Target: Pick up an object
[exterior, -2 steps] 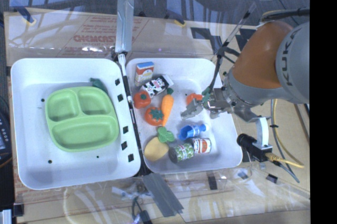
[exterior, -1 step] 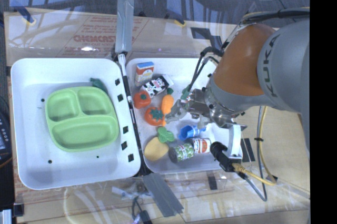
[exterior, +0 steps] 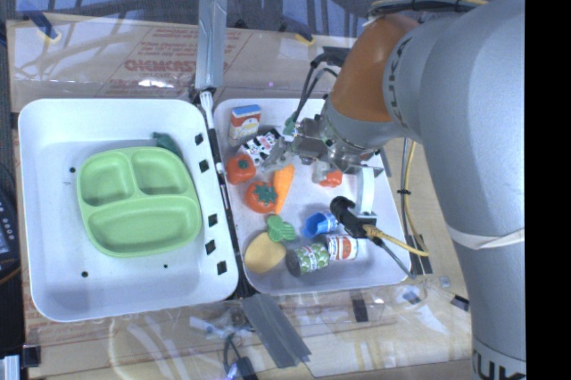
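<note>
Green plastic, a divided plate [exterior: 140, 199] lies in the left bin [exterior: 45, 218]. The right bin [exterior: 393, 267] holds a small carton [exterior: 244, 121], a tomato [exterior: 239, 168], a second tomato [exterior: 261, 197], a carrot [exterior: 282, 182], a lemon [exterior: 264, 252], a blue object [exterior: 318, 224] and a jar [exterior: 323, 254]. The gripper [exterior: 314, 152] hangs over this bin's middle, near the carrot, above an orange item [exterior: 331, 178], possibly a toy; whether its fingers are parted or closed cannot be told.
</note>
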`<state>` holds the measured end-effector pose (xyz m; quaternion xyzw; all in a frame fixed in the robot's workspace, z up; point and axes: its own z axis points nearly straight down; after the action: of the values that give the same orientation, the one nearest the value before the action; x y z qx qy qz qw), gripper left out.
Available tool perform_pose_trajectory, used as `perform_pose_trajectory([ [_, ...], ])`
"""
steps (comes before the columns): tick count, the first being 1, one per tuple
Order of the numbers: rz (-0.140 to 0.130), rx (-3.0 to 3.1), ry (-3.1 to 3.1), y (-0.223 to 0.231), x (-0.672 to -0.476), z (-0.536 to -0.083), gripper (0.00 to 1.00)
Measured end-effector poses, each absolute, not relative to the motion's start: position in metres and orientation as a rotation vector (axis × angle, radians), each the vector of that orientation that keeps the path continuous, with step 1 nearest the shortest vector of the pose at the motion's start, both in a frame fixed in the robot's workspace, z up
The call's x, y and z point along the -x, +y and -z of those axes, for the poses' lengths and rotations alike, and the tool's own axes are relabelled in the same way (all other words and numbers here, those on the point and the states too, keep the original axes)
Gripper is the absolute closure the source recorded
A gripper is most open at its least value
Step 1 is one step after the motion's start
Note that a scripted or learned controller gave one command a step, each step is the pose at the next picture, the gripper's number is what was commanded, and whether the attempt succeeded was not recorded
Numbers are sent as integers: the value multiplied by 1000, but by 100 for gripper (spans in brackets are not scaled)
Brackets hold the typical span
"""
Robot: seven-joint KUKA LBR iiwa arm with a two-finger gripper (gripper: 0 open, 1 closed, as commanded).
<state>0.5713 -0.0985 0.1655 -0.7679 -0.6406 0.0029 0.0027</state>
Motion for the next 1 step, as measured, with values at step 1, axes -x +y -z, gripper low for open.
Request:
perform_pose_trajectory([
  [1,-5,2418,-2002,-131,-583,-91,0],
])
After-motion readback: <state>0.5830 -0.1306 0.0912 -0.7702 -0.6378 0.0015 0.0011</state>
